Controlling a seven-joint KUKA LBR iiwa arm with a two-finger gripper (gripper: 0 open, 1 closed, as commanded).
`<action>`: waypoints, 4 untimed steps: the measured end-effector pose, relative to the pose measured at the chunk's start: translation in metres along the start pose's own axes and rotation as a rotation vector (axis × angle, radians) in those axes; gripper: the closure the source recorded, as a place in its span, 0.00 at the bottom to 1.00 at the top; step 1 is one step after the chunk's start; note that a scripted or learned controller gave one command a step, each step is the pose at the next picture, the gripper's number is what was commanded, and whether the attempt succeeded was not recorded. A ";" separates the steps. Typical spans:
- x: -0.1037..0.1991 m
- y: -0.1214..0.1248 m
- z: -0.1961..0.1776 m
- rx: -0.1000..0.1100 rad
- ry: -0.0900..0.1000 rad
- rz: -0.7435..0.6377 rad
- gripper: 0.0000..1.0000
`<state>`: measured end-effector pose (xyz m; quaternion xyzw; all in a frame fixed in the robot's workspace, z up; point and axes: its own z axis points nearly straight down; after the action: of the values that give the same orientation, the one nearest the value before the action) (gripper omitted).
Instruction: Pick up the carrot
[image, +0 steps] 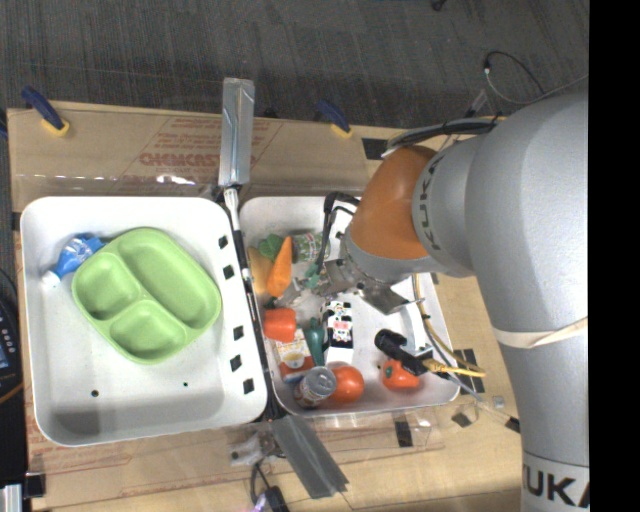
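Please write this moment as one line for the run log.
task: pick carrot | carrot: lying in right bin, upper left part | gripper: low beside carrot | grasp: not seen

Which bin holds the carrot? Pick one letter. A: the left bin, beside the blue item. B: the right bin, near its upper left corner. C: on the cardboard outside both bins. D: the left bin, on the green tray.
B: the carrot lies tilted in the right bin, near its upper left corner, while the green tray sits in the left bin with nothing orange on it.
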<state>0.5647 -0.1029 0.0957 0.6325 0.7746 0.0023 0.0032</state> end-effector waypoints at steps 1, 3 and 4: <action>-0.008 0.041 0.004 0.009 0.003 -0.047 0.00; -0.034 0.052 -0.091 0.007 0.002 -0.150 0.00; -0.054 0.020 -0.048 0.010 0.004 -0.259 0.00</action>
<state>0.5952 -0.1519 0.1441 0.5273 0.8496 -0.0008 -0.0013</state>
